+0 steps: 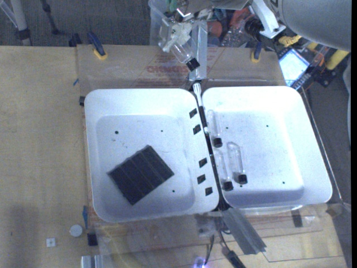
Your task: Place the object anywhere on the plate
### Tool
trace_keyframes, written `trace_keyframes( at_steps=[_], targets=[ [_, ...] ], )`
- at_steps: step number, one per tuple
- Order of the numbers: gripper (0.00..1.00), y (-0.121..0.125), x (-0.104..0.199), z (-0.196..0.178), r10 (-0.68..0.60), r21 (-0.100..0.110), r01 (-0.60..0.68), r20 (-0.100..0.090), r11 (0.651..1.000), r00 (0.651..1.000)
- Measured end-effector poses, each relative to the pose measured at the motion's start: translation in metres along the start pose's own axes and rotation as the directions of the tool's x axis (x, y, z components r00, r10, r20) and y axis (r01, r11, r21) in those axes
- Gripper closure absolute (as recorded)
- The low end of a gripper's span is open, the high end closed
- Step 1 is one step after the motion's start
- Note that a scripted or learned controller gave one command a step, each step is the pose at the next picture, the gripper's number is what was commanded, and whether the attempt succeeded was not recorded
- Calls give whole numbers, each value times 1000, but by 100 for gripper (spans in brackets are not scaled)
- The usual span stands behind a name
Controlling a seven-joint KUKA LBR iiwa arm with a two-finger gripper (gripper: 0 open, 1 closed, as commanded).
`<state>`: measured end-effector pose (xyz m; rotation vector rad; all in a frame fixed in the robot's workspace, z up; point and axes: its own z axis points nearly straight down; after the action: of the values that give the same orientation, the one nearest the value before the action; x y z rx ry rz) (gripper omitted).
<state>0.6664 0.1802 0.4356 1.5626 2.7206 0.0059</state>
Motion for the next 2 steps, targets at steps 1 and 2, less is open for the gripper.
trace_keyframes(
  at_steps=[1,2],
  targets=[
    [100,4,8,13,-507,3,507,-4,862,862],
    [100,-31,-35,-1,-816,1,816,-4,579,579]
  ],
)
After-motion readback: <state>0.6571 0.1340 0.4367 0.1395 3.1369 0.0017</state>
